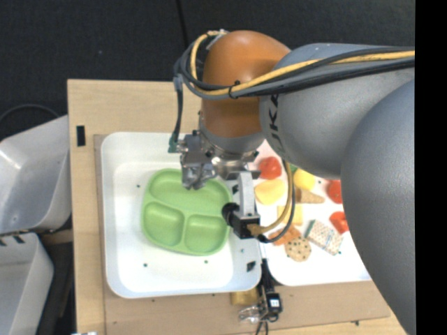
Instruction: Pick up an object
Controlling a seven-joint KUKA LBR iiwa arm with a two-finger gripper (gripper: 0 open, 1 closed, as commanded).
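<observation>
At the far left of the frame a pale grey casing (31,173) juts in beside the wooden bench (87,110). On the bench, the left bin (115,257) is a shallow white tray, and in it lies a green plate (171,218) with three divided sections, sitting a little right of the bin's middle and tilted so its rounded top edge points toward the upper right.

Over that top edge hangs the gripper (195,176), a grey metal block at the end of the arm. It sits right at the plate's rim, but from this angle I cannot tell whether it is apart, together, or clamped on anything. Above it swells the orange band (237,82) of the wrist, with black and yellow cables (328,65) looping round it. A white bracket with a black fitting (241,211) hangs down near the wall between the bins.

Right of centre, on the grey arm (349,117), part of some dark lettering shows, too cut off to read.

The right bin (314,274) holds a jumble of toy food: a red piece (269,166), yellow pieces (272,190), a chocolate-chip cookie (298,248) and a small speckled packet (325,236), its print too small to read.
</observation>
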